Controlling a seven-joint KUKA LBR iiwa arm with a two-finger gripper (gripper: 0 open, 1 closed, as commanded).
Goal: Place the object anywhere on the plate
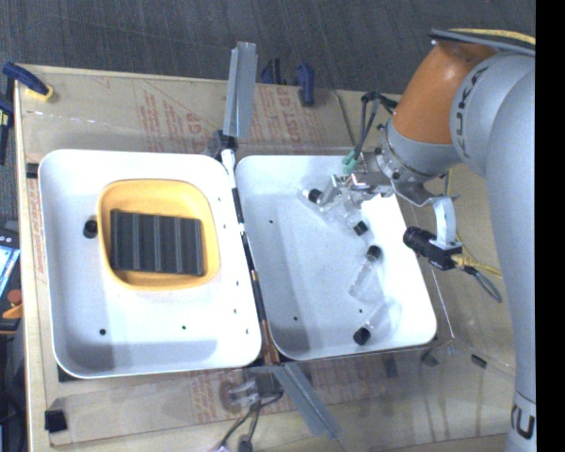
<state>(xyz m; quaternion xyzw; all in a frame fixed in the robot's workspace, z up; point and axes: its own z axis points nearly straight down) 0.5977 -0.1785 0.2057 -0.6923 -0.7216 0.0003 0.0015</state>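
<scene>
Plate (158,199), yellow with a dark ridged block on it, lies in the left bin (66,337), while the hand (344,188), its state unreadable, hovers at the right bin's (301,337) far edge over small clear-and-black pieces (369,252), so picking seems next.

"KU" lettering on the grey arm (523,425), bench print (155,111) too faint to read

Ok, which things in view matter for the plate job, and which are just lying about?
For the job: yellow plate in the left bin; dark ridged block lying on it; gripper over the right bin.
Lying about: blue clamp at the bench's back edge; small dark bits in the right bin.
</scene>
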